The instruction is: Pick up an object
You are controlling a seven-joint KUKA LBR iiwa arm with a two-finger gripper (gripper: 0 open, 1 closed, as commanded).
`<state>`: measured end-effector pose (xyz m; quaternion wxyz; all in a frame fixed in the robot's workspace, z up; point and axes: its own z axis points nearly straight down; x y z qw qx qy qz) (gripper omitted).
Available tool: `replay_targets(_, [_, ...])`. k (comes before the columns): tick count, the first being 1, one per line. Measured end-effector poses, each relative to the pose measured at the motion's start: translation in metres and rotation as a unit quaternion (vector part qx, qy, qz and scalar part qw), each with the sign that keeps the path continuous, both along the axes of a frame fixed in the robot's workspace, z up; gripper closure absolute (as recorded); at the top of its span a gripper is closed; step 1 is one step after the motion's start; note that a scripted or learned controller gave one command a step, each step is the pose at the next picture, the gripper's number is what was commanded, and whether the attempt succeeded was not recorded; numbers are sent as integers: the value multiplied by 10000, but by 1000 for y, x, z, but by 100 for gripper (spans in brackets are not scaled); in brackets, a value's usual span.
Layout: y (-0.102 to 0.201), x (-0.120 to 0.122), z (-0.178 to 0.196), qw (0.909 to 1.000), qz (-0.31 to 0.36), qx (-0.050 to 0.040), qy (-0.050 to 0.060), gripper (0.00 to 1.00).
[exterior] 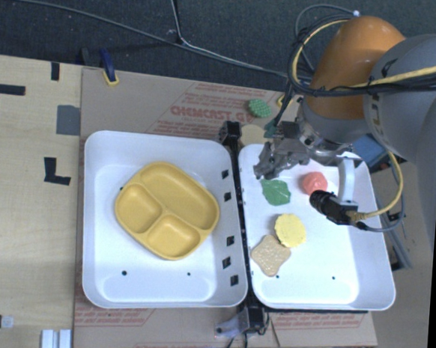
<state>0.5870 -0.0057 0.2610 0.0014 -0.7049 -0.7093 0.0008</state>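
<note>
From the camera view, you see the gripper (269, 168) hanging just above the green leaf-shaped piece (277, 191) in the right bin (359, 289); whether it is open you cannot tell. You're likely approaching; next descend squarely over it.

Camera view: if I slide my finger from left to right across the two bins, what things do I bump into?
Yellow divided tray → tan toast piece → yellow round piece → red piece.

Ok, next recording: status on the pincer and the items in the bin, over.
Pincer low over right bin, nothing seen held. Green piece just below it, red piece beside. Yellow piece and tan piece clear.
</note>
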Motion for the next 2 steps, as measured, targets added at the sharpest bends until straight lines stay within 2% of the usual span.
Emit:
replay_targets(1, [52, 1, -25, 10000, -4, -4, 6, 100])
replay_targets(2, [102, -1, -24, 10000, 2, 1, -6, 100])
